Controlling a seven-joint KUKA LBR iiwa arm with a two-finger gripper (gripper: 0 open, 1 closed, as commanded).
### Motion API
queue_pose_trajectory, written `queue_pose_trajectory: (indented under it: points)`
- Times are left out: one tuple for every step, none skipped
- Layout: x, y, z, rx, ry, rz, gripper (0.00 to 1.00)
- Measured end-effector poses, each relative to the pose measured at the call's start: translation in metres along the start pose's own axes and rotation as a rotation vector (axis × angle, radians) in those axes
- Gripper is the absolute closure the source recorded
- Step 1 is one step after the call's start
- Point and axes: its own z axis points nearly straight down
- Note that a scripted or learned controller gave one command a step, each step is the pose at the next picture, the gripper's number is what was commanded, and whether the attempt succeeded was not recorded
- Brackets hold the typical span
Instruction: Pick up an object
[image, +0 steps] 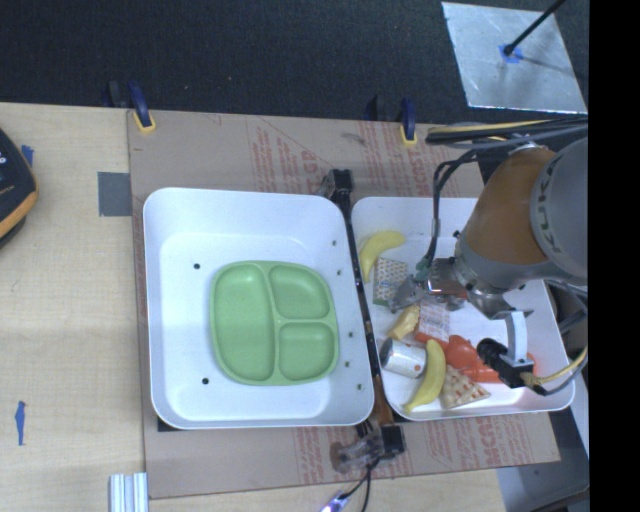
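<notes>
Banana (432, 374) lies among waffle (462, 388), can (404, 358)

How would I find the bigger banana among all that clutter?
Look at the right-hand white bin, where the arm reaches in. Along its near edge lies the bigger banana, curved and standing almost on end. The smaller banana lies at the far-left corner.

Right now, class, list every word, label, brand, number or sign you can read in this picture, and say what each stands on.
Nothing here can be read for certain.
Red printing on the cardboard sheet under the bins: too faint and blurred to read.
Small printed packet in the right bin: patterned, print too small to read.
White packet with red marks near the gripper: blurred.
Green divided tray: no text.
</notes>
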Motion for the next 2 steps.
queue_pose_trajectory:
  points:
    - [0.005,-0.002,0.0,-0.001,-0.002,0.001,0.0]
    - [0.007,-0.02,-0.001,-0.006,-0.001,-0.001,0.0]
